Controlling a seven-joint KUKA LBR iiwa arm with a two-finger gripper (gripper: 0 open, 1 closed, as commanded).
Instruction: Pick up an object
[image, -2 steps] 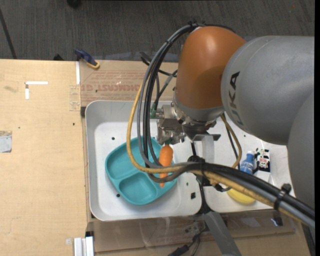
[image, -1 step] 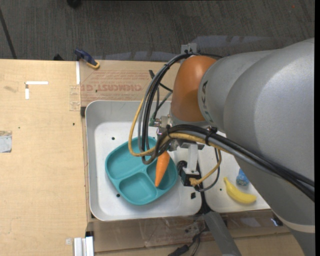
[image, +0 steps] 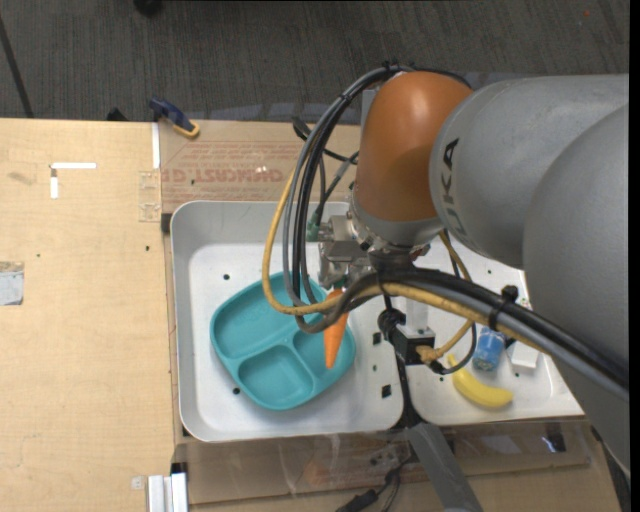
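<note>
A teal divided plate (image: 272, 352) lies in the left bin (image: 200, 300). An orange carrot (image: 334, 342) sits at the plate's right edge, pointing down. The gripper (image: 335, 285) hangs just above the carrot, mostly hidden under the arm's orange band and cables. In the right bin (image: 545, 395) lie a yellow banana (image: 482, 391) and a small blue can (image: 489, 350), with a white object (image: 524, 356) beside them.
The big grey arm (image: 540, 200) covers most of the right bin and the view's upper right. Black and yellow cables (image: 300, 220) loop over the left bin. A wooden board (image: 80, 300) lies left of the bins, cardboard (image: 240, 170) behind them.
</note>
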